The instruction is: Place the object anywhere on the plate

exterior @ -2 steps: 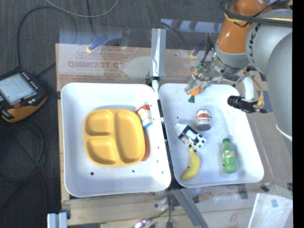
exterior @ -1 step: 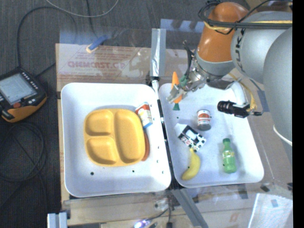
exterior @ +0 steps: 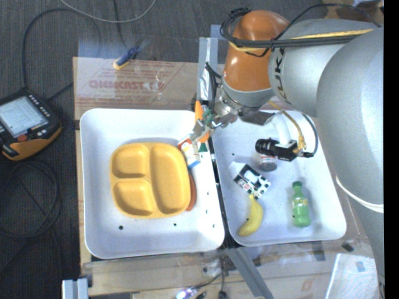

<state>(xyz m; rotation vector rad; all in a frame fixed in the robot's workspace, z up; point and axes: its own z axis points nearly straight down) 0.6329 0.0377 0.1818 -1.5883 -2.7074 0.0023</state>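
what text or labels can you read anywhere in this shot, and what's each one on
"CHEMCAST", faint red print, repeated on the clear sheet behind the left bin.
Handheld controller screen: too blurred to read.
Green bottle label: too small to read.
Black-and-white patterned card: no legible words.

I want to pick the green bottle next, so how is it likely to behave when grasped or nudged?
The green bottle lies on its side in the right bin, so a sideways nudge would probably roll it. Its smooth, rounded body may slip between fingers. It looks small and probably light.
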